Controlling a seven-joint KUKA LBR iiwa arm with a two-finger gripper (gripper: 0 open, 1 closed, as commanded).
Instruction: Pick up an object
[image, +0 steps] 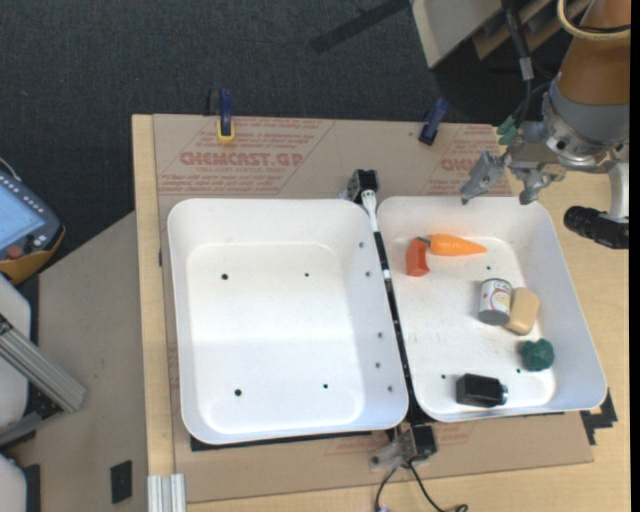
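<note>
Six items in right bin (560, 250): carrot (458, 245) nearest far edge. Gripper (505, 183) poised above far rim, jaws apart, ready to descend, holding nothing.

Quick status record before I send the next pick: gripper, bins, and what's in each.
gripper: jaws spread, nothing between them, above the right bin's far rim
right bin: carrot, red piece touching the carrot's green end, can, tan block against the can, green ball, black box
left bin: bare white floor with small dark holes
pick: not yet made
</note>
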